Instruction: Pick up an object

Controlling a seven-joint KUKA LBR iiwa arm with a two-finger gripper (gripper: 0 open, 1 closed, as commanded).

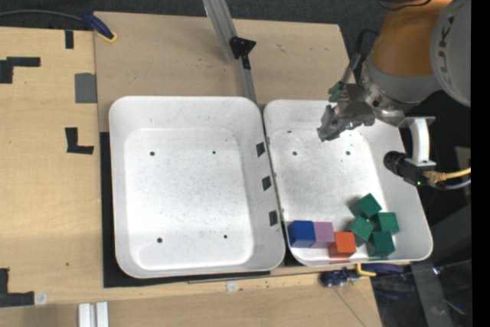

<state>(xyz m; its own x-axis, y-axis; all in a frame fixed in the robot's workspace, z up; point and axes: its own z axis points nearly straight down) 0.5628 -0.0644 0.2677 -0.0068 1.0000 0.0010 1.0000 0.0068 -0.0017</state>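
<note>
Low in the right bin [398, 165] lie coloured blocks [360, 230]; the hand's [331, 128] state is unclear.

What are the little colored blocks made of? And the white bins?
The blocks look like painted wood or hard plastic: flat, solid colors, sharp corners, hardly any shine. From this far up I cannot tell which. The right bin and left bin look like thin molded plastic: smooth white, rounded rims, faintly speckled floors.

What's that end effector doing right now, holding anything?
End effector: above the right bin's far end, nothing visibly held; open or closed cannot be told.
</note>
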